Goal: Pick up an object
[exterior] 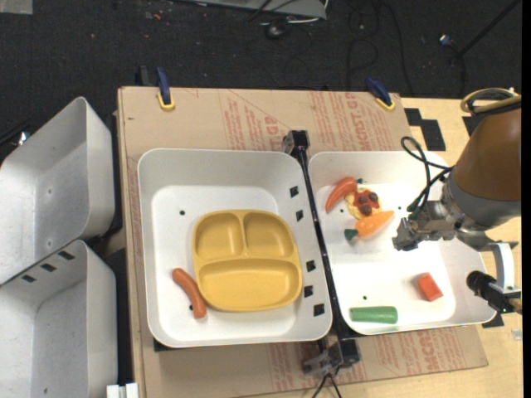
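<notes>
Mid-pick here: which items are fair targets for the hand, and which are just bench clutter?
Targets: orange block, green piece, carrot, red pepper, sausage.
Clutter: yellow divided plate, blue clamps, cables.

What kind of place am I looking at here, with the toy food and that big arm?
Probably a robotics lab test bench. An arm with a gripper reaches over two white bins clamped to a cardboard-covered bench, with toy food such as a carrot, and loose cables on the floor.
</notes>
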